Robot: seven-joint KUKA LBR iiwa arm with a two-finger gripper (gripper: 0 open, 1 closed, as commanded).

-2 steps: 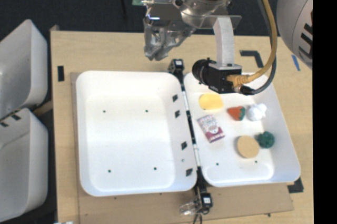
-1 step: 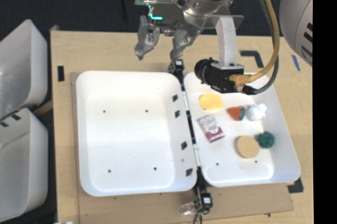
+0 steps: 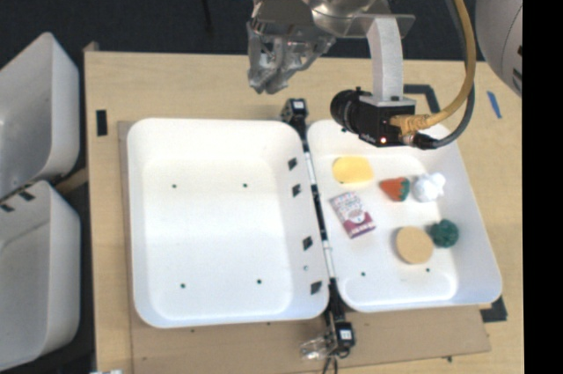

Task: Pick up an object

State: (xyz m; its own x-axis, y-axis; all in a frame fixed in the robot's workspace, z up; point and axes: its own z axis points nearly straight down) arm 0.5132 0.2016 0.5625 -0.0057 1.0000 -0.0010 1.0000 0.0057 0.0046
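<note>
A: Where is the hand sitting right now?
B: It is hanging in the upper middle of the frame, above the counter, just beyond the top edge of the left bin. Its tip is blurring, so I cannot tell whether it is wide or narrow.
A: And the objects?
B: All are lying in the right bin: a yellow piece, a red and green piece, a white lump, a pink packet, a tan disc touching a dark green ball
</note>
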